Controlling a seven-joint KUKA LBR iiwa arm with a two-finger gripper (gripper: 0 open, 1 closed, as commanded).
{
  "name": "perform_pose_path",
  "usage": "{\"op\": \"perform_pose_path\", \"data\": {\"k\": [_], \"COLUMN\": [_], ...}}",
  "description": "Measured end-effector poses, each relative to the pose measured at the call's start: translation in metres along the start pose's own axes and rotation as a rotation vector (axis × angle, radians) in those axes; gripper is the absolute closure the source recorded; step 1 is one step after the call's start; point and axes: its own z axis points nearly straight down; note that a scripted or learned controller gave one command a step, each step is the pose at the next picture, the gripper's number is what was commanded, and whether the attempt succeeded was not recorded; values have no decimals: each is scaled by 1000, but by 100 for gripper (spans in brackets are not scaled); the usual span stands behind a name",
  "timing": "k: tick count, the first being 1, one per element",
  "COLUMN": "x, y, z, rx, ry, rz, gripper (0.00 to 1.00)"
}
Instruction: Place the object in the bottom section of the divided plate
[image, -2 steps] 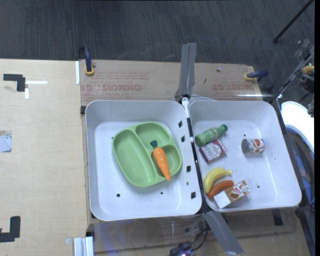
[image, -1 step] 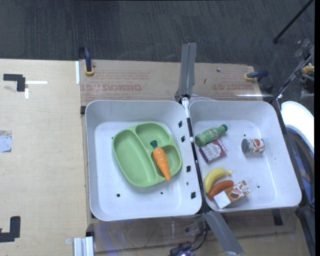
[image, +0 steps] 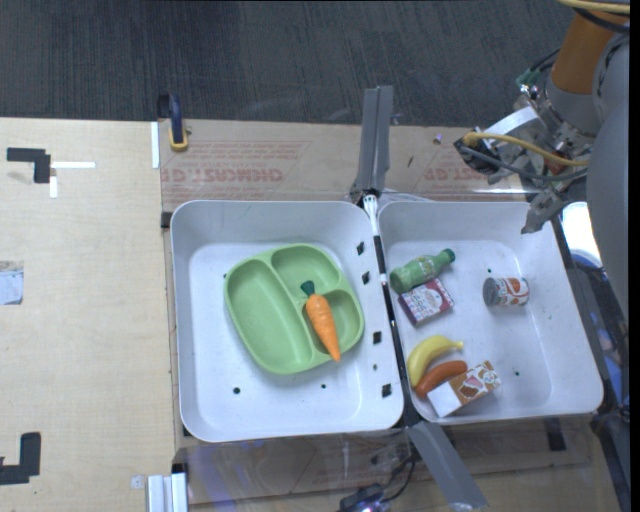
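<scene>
A green divided plate (image: 262, 318) lies in the left bin (image: 200, 400). It has one large section on the left and two smaller ones at the top and right. An orange carrot (image: 322, 322) with a green top lies in the right small section, its tip resting over the plate's lower rim. My gripper (image: 541, 210) hangs at the top right, over the far rim of the right bin (image: 575, 400). It is well apart from the carrot and the plate, and nothing shows in it.
The right bin holds a green bottle (image: 422, 270), a red packet (image: 428, 301), a small can (image: 505, 291), a banana (image: 435, 353), a red-orange sausage-like piece (image: 441, 375) and a small box (image: 466, 388). A metal divider (image: 375, 150) stands between the bins.
</scene>
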Motion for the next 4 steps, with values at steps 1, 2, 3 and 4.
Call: {"op": "perform_pose_path", "data": {"k": [1,2,3,4], "x": [0,-28,-28,-28], "y": [0,47,47,47], "z": [-9,-82,-82,-91], "rx": [0,0,0,0], "ry": [-3,1,1,-1], "rz": [-2,114,114,112], "gripper": [100,100,0,100]}}
